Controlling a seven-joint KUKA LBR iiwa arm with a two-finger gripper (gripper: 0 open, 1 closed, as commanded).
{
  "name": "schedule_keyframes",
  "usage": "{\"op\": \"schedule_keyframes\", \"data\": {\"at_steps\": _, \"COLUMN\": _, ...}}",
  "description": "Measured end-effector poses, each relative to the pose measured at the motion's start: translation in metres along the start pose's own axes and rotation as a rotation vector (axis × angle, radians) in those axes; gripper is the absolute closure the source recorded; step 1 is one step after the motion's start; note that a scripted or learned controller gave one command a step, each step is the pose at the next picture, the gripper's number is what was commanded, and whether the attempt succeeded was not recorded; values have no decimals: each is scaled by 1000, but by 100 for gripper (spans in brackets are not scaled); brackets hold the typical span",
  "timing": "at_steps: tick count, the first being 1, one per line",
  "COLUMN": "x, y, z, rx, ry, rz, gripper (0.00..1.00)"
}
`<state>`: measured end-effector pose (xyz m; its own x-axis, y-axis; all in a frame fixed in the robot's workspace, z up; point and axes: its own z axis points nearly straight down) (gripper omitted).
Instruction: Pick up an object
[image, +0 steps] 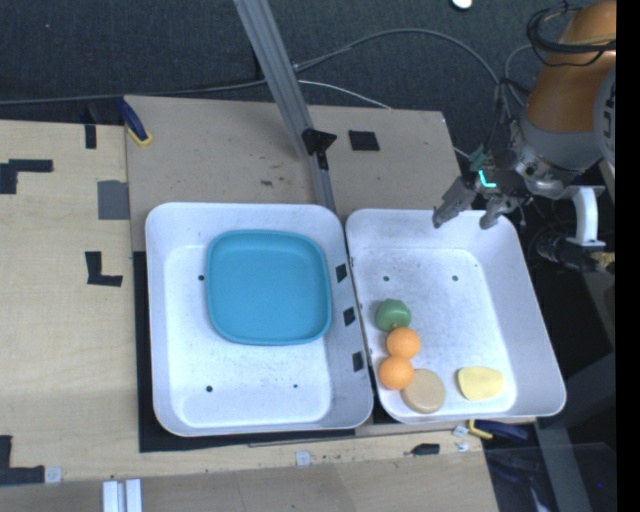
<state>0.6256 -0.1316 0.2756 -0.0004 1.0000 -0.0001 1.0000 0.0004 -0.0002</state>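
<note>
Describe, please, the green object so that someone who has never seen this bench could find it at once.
Look in the right-hand white bin, the one without the blue plate. Along its left wall, toward the near end, sits a short column of small items. The green object tops that column, directly above two orange balls, and is the only green thing there.

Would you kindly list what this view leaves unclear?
- Arm: cut off by the top and right edges.
- Tan disc: its left edge hidden under the lower orange ball.
- Yellow clip on the bench: too small to identify.
</note>
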Motion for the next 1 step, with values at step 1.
{"op": "schedule_keyframes", "data": {"at_steps": 1, "x": 0, "y": 0, "z": 0, "rx": 0, "ry": 0, "rz": 0, "gripper": 0}}
